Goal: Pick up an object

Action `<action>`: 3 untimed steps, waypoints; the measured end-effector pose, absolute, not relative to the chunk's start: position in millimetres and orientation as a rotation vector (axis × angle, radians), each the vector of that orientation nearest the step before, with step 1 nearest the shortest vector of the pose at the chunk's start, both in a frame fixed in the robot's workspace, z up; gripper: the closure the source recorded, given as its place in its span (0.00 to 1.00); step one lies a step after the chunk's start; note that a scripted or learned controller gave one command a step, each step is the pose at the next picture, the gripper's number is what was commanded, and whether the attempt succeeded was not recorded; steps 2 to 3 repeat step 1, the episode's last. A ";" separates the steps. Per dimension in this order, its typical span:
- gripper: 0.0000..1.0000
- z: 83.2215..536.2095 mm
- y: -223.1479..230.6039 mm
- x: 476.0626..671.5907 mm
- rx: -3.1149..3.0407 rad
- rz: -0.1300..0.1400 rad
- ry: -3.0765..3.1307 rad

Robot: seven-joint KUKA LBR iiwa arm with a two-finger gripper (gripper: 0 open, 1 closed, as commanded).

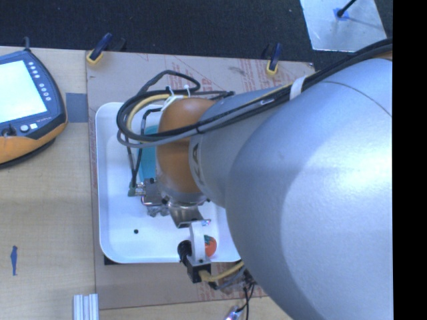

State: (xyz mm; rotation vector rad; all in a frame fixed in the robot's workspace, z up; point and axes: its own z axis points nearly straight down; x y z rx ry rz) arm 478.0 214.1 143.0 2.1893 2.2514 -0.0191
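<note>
**Ana:** Where is the thing to pick?

**Ben:** The only candidate I can make out is a small rounded orange-red object (211, 246). It sits by the lower rim of the shallow white plastic bin (110, 179), half hidden under the arm (too little shows to say what it is). A tiny dark speck (136, 231) lies on the bin floor to its left.

**Ana:** And the gripper?

**Ben:** The gripper (165, 207) hangs low over the middle of the bin, beneath the grey arm with its orange band (177, 145). It is apart from the orange-red object. I cannot tell whether it is spread or pressed together, because the wrist hides that.

**Ana:** So what could go wrong?

**Ben:** My guess is a grasp on bare bin floor, since I see nothing lying beneath the gripper. The object is also close to the rim. A descent there could strike the wall, or nudge the object against it instead of gripping it.
</note>
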 end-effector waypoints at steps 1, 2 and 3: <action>1.00 153.2 213.9 478.6 2.187 -0.018 2.253; 1.00 153.2 213.9 478.6 2.187 -0.018 2.253; 1.00 153.2 213.9 478.6 2.187 -0.018 2.253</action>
